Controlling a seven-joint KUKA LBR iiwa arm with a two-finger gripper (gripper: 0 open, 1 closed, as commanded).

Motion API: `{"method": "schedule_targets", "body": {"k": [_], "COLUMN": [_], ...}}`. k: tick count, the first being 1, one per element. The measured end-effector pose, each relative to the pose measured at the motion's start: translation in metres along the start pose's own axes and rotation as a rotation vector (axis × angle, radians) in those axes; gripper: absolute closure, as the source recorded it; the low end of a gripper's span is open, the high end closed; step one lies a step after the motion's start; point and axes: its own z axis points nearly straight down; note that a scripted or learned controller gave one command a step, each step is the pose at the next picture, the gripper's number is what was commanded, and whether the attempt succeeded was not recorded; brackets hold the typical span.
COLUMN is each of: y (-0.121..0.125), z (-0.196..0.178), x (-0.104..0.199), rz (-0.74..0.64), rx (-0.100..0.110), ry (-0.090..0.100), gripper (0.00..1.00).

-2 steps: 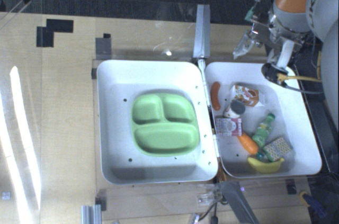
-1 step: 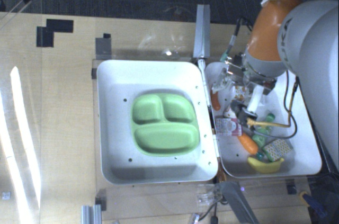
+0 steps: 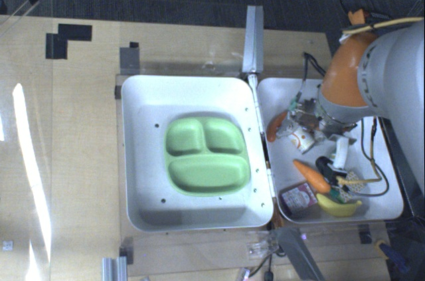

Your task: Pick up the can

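Seen from above, over a pale wooden desk (image 3: 66, 140): grey arm (image 3: 392, 74) reaching in from the right, with the pincer (image 3: 307, 121) low over the far half of the right bin (image 3: 282, 97). Cannot tell whether the pincer is apart or together, since wrist and cabling mask it. Directly beneath, a pale, patterned item (image 3: 302, 139), too crumpled-looking to name.

Lying at the near edge of that same bin, close to the dividing wall: what appears to be the can (image 3: 298, 196), dark with a reddish label and seemingly on its side. Just beside it, a carrot (image 3: 311, 175) on the far side and a banana (image 3: 339, 208) to the right. In the left bin (image 3: 143, 140), well apart from the action, a green divided plate (image 3: 206, 153).

Judged from this, approach not yet lined up with the target. To do the step well:

- Bring the pincer toward the near edge of the bin until centred over the can.
- Turn the wrist to span the short width of the can, not its length.
- Come down on the side away from the carrot and banana, to avoid trapping either.
- Mind the bin wall close by, leaving room for the pincer to settle.
- Close firmly, then lift straight up, since a rounded body on its side probably rolls at a glancing touch.
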Motion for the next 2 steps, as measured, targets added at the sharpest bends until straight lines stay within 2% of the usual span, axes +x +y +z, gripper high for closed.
{"method": "schedule_targets", "body": {"k": [1, 2], "y": [0.003, 0.024], "z": [-0.013, -0.134], "x": [0.002, 0.058], "rz": [-0.003, 0.109], "rx": [-0.007, 0.007], "ry": [0.003, 0.000], "gripper": [1.00, 1.00]}}
